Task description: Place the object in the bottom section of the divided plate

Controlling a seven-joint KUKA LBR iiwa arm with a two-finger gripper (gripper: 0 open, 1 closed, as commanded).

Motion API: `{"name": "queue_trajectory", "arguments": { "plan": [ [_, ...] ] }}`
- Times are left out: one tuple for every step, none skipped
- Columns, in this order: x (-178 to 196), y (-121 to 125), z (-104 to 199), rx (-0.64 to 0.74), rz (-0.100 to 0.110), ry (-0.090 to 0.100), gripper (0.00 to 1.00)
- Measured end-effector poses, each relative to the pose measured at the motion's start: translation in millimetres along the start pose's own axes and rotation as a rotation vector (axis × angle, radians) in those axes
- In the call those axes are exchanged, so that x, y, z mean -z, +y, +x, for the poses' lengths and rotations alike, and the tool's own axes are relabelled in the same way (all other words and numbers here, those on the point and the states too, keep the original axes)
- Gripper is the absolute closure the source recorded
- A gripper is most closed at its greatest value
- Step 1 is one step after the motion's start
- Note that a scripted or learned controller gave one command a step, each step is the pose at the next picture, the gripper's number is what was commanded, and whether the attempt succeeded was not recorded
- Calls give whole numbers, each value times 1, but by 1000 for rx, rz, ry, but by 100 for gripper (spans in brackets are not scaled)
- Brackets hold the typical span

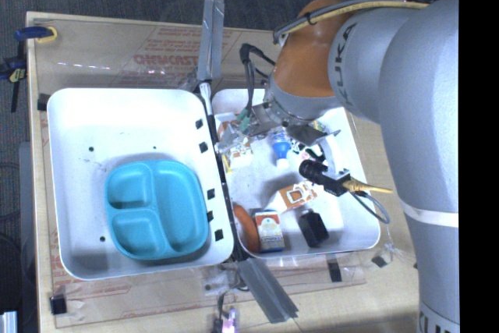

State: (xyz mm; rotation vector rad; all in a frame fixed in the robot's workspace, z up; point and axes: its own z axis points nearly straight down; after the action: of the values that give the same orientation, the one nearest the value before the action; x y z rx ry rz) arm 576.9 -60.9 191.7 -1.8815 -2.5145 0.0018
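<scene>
In the camera view, the blue divided plate (pixel 156 208) lies in the left bin (pixel 70 168) with all its sections bare, so, as I judge it, the placing is not yet done. The gripper (pixel 257 125) hangs low over the far end of the right bin (pixel 362 234), and whether it is apart or together cannot be told. Candidate objects lie there: a small red-and-white box (pixel 270 231), a black block (pixel 314 228), an orange round thing (pixel 244 222) and a blue-capped item (pixel 280 146). Which one is the task's object is unclear. Faint red print on the table (pixel 101 43) is unreadable; "KU" shows on the arm (pixel 390 58).
</scene>
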Motion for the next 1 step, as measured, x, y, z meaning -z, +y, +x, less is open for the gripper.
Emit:
{"name": "queue_trajectory", "arguments": {
  "plan": [
    [9,1,0,4,2,0,100]
  ]
}}
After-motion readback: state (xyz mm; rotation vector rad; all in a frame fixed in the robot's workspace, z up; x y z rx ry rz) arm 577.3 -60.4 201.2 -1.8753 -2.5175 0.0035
